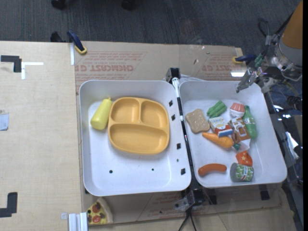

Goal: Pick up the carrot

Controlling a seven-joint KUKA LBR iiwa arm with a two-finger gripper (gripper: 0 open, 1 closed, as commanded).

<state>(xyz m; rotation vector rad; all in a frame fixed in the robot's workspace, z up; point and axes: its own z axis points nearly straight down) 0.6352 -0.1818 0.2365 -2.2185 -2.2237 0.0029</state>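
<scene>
Lying in the right bin (269, 143), the carrot (218, 140) looks light, hard and smooth. Grab its fat middle. The gripper (244, 83) looks open, holding nothing.

Looks like a robotics lab or test setup, not anybody's kitchen. The bench (33, 143) is plain light board with a cardboard sheet (144, 64) laid on it, held down by blue-and-yellow clamps (77, 42) at the far edge. Black tape marks (12, 62) sit on the left part of the board. Two shallow white bins (130, 182) sit side by side, and the food in them is toy stuff: a plastic bread slice (196, 121), sausage (212, 169), cans. The far floor is dark office carpet (159, 13) with chair castors (58, 1) showing. The arm (288, 47) with loose cabling comes in at the far right.
</scene>
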